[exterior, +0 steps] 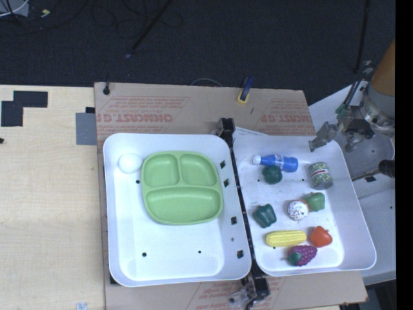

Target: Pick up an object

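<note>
While the arm waits at the right edge of the camera view, these lines cover that 1 view.

Tool: the tool (335,136) hangs over the upper right corner of the right bin (361,228), above the rim and touching no object; 2 dark fingers spread apart, so it looks open and holds nothing.

Task's things: all 8 candidates lie in the right bin. A blue-and-white bottle (276,161) lies on its side near the top, a dark green vegetable (273,175) just below it, a small labelled can (319,174) to their right and nearest the tool.

Lower group: a speckled white ball (297,210) touches a green piece (315,201); a green pepper (264,216) sits apart to the left; a yellow corn cob (286,238), a red pepper (321,236) and purple grapes (301,255) crowd the bottom.

Left bin: the left bin (129,237) holds a green divided plate (182,188) and a white ball (129,163).

Doing the step well: my judgement is that the can is the easiest target, close and with free space on each side. Come straight down, fingers straddling its body, close only once low.

Materials and shapes: the toys look like smooth moulded plastic; the rounded ones may roll or slip. The cob is long and ridged. The bins are glossy white, on a cardboard sheet (193,108) on the tabletop (45,205).
</note>
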Motion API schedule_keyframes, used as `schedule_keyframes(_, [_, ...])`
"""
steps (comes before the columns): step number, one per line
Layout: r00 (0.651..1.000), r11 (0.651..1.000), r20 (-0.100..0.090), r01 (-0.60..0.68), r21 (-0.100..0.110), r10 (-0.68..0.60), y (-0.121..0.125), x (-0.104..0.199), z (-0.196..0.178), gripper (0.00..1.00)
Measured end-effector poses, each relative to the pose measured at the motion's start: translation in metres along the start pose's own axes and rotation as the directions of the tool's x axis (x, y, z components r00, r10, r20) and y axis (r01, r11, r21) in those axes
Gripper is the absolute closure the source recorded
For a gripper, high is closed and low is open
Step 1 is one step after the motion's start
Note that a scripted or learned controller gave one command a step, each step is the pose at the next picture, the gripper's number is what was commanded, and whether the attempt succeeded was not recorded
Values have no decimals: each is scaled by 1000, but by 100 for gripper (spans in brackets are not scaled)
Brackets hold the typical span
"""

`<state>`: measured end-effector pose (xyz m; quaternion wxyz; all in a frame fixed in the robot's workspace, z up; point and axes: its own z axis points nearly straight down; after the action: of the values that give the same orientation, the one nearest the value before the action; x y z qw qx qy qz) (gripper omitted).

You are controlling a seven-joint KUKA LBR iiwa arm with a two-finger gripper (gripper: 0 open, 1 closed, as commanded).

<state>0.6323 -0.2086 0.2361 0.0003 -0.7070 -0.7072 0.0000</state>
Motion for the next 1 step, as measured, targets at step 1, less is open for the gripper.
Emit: schedule_keyframes(1, [1000, 1000, -1, 6, 3, -6, 9, 3, 58, 0])
